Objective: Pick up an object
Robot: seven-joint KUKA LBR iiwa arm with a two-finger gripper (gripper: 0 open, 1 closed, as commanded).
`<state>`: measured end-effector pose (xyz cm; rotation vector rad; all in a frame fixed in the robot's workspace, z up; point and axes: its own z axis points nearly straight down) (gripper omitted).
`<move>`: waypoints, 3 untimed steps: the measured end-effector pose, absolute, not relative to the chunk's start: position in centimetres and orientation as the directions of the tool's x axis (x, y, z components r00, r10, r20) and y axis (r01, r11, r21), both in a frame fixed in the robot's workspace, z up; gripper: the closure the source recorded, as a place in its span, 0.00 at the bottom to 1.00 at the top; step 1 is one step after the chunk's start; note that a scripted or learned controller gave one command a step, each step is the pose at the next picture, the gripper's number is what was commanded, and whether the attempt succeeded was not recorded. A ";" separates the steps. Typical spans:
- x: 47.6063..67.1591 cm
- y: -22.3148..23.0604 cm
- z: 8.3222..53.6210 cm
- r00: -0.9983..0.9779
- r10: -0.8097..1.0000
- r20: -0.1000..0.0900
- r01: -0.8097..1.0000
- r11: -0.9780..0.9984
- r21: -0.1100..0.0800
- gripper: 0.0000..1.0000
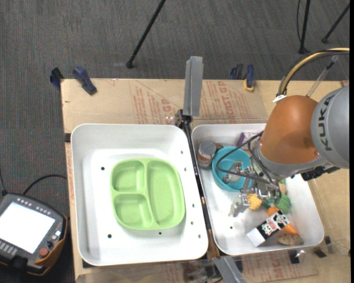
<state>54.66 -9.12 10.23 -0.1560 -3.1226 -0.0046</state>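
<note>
A: Left bin (85, 158), white and shallow, bearing a green divided plate (147, 193) with three compartments, flat near the middle.

B: Right bin (310, 208), just beside the left bin across a narrow divider. Crowded toward the upper and middle parts: a small grey-and-brown can (206, 153) at the upper left, touching or nearly touching a blue bowl (227, 161) to its right.

A: Arm entering from the right. Orange band (289, 131) large in the foreground, covering the bin's upper right part; grey link with lettering beyond it at the right edge.

B: Gripper (246, 202) low over the middle of the right bin, just below the blue bowl. Thin metal parts and cables above it. Opening of the claw: cannot tell, too tangled and small. Nothing clearly held.

A: Objects for picking, all in the right bin. Yellow piece (255, 202) just beside the gripper; green piece (282, 203) and orange piece (273, 211) just to its right, close together, shapes unclear.

B: Black-and-white carton (269, 227) lying tilted toward the bin's lower right corner; brown lump (289, 239) just beside its right end.

A: Surroundings: cardboard sheet (135, 102) beneath both bins, blue clamps (82, 78) at its far edge, handheld control pendant (23, 232) at lower left on dark carpet.
</note>
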 end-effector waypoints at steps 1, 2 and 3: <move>61.1 -9.1 8.8 -0.983 0.181 -0.002 0.181 0.983 0.001 0.00; 58.0 -8.4 8.7 -0.922 0.388 0.001 0.388 0.922 0.001 0.00; 60.2 -15.5 8.8 -0.884 0.467 0.000 0.467 0.884 0.000 0.00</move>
